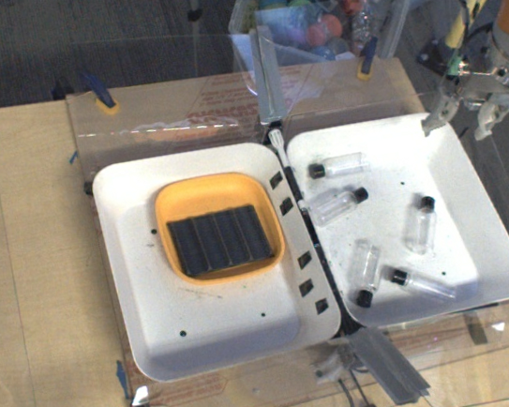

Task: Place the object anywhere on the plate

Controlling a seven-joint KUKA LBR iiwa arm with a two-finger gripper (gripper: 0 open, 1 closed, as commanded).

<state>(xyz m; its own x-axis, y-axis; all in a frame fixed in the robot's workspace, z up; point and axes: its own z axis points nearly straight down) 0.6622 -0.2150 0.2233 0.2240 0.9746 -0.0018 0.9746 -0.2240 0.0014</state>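
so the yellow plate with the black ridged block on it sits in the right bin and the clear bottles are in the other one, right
Not quite: the camera view shows the yellow plate with the black block in the left bin. The clear bottles lie in the right bin.

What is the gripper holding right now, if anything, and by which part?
Nothing visible. The gripper hovers at the right bin's far right corner, apart from the vials.
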